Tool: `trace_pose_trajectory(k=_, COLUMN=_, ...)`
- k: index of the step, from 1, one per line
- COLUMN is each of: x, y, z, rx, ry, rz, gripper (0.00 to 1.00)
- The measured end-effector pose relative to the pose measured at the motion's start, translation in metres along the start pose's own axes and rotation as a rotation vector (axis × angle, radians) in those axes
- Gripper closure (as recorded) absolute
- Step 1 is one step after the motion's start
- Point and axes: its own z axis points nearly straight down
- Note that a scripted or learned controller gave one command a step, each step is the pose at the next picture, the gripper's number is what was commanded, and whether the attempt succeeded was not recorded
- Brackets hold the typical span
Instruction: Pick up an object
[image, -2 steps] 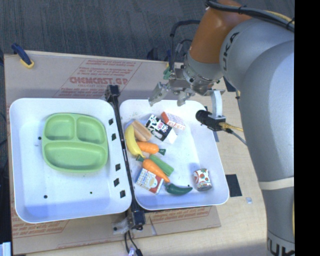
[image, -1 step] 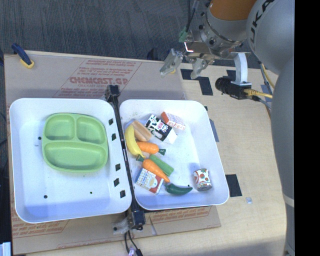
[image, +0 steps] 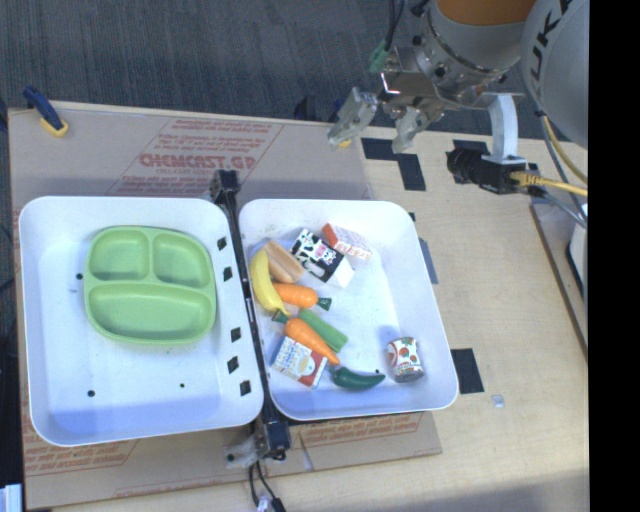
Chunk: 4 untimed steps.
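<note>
The gripper (image: 378, 120) hangs above the bench's far edge, its fingers spread with nothing between them, well apart from the right bin (image: 425, 300). That bin holds a banana (image: 262, 283) at its left wall, two carrots (image: 300, 296), a cow-print carton (image: 318, 256) and a small can (image: 404, 359) near its right front corner. A green divided plate (image: 150, 285) sits in the left bin (image: 40, 300).
</note>
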Motion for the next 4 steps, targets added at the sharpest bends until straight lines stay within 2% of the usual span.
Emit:
trace_pose_trajectory(k=1, x=-0.019, y=-0.015, z=0.056, rx=0.003, ry=-0.002, rz=0.001, gripper=0.0)
trace_pose_trajectory(k=2, x=-0.095, y=0.022, z=0.028, rx=0.002, ry=-0.002, rz=0.003, gripper=0.0)
trace_pose_trajectory(k=3, x=-0.141, y=0.021, z=0.04, rx=0.001, ry=-0.002, rz=0.002, gripper=0.0)
trace_pose_trajectory(k=4, x=-0.139, y=0.022, z=0.029, rx=0.0, ry=-0.003, rz=-0.004, gripper=1.0)
